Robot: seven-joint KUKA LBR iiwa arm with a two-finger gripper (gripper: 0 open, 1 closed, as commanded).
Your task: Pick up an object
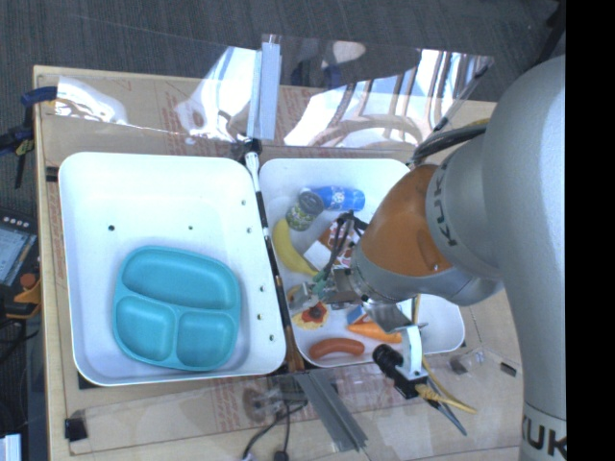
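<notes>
— Grey metal fills the right side: what is the big shape?

— That is the KUKA arm, reaching in from the right, its orange band hanging over the right bin. It covers much of that bin's right half.

— And the worktop under it?

— It carries two shallow white bins side by side, with clear plastic sheeting glinting along the far edge. The left bin holds a teal divided tray, three compartments, lying toward the near side.

— Where are the things to be picked?

— All in the right bin. A yellow banana lies along the bin's left wall. Beyond it sits a blue bottle on its side, with a small grey-green can touching its left end. Near the front wall lies a reddish sausage, and just beside it, to the right, an orange carrot. A small red and yellow piece lies between banana and sausage.

— The pincer?

— Down low in the middle of the right bin, just right of the banana, among the small items. Whether its fingers stand apart or together cannot be told from this angle, and nothing is plainly seen between them.
</notes>
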